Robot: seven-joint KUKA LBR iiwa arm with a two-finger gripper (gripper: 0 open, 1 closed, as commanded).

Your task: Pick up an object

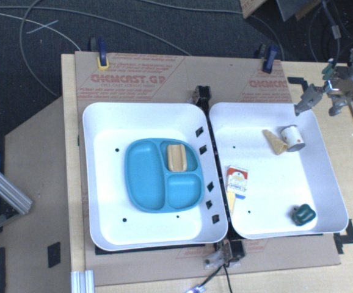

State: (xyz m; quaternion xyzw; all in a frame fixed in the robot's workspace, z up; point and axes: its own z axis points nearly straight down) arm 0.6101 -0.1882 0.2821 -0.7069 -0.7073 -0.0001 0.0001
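Green, rounded and dark, a small lump (303,214) lies lower right in the right bin (323,163), well apart from everything. Left of it lies a flat printed packet (237,182); above, a white cylinder (293,137) touches a tan wedge (276,141). Left bin (97,163): a smooth blue divided plate (162,176) bearing a tan block (176,157), perhaps bread. Upper right, the gripper (320,100) hovers with fingers spread, empty, just above the cylinder.

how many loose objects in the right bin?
4. A tan wedge and a white roll, touching, sit near the far right side; a small carton lies by the left wall; a dark green object sits in the near right corner. None look hidden.
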